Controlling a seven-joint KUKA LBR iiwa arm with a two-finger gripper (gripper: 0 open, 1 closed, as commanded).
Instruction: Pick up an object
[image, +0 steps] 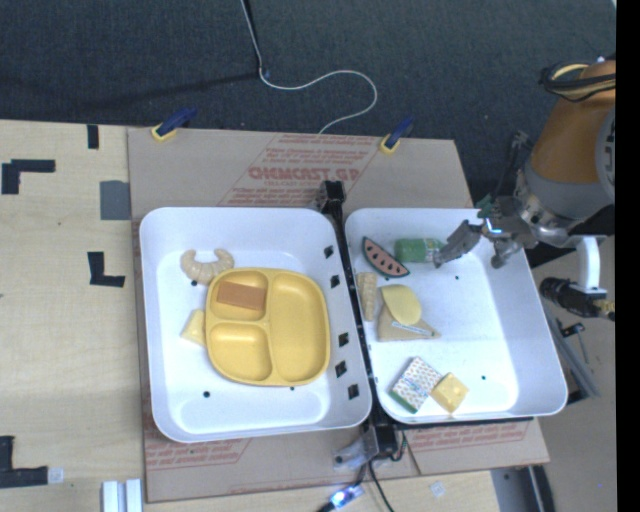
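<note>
My gripper (474, 250) hangs over the back of the right bin (520, 330), open, with nothing between its fingers. Its left finger (450, 246) reaches close to a green block (414, 249) lying by the bin's back wall. Left of that block is a watermelon slice (384, 257). Further forward lie a pale yellow round piece (402, 302) on a tan wedge (400, 328), and a corn-like stick (368, 295). A green-and-white checked packet (414, 383) and a yellow cheese cube (449, 392) sit near the front.
The left bin (165, 240) holds a yellow divided plate (290, 335) with a brown toast slice (241, 294) on it, a croissant (204, 263) and a small yellow wedge (192, 326). A black divider clip row (345, 300) runs between the bins.
</note>
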